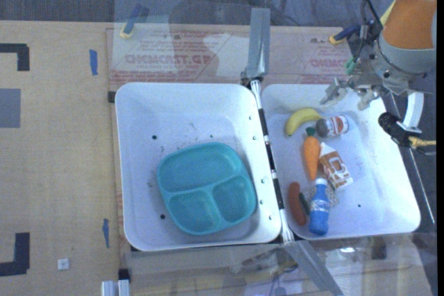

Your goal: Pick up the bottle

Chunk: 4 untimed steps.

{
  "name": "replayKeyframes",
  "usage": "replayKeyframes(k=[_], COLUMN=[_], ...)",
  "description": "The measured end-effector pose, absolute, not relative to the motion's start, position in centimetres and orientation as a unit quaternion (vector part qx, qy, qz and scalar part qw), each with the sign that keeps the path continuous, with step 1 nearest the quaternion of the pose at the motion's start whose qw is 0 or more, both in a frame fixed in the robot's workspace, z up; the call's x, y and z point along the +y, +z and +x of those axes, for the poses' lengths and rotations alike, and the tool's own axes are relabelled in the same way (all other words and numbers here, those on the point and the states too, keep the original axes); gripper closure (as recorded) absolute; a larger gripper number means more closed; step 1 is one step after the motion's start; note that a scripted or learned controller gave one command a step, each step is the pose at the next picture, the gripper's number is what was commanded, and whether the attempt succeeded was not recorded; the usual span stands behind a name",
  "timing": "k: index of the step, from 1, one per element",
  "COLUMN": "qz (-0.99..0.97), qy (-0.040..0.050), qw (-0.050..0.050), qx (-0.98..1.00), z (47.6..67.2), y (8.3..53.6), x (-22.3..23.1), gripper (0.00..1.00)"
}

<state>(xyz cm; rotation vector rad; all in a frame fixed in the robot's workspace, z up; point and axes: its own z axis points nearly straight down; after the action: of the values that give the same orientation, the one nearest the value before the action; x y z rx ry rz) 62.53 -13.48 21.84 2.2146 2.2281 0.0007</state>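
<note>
Above the right bin's (388, 218) far edge, the gripper (350, 90) hung near the upper right corner, its jaws spread wide with nothing between them. The bottle (319, 203), blue with a white cap, lay in the near part of that bin, cap end toward the far side, well apart from the gripper. A sausage (297, 203) lay just beside it on the left; a packet (336, 170) touched or nearly touched its cap end; a carrot (311, 157), a banana (302, 119) and a small can (333, 126) lay farther back. The left bin (139, 107) held a teal tray (206, 188). I judged the approach not yet begun. A good pick, in my view, would bring the jaws across the bottle's short width at mid-body, clear of sausage and packet, descending straight before closing.
</note>
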Motion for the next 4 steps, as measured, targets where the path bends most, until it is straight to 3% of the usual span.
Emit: replayKeyframes(k=[1,2,3,4], qz=[0.829,0.828,0.826,0.770], qy=[-0.0005,0.0077,0.0118,0.0120], qw=[-0.001,0.007,0.014,0.017], qx=[0.559,0.560,0.563,0.638], z=[54.2,48.5,48.9,49.0], y=[11.9,14.8,11.1,10.7], x=[-12.1,-9.3,-9.9,-10.4], gripper=[0.00,0.00,0.00,0.00])
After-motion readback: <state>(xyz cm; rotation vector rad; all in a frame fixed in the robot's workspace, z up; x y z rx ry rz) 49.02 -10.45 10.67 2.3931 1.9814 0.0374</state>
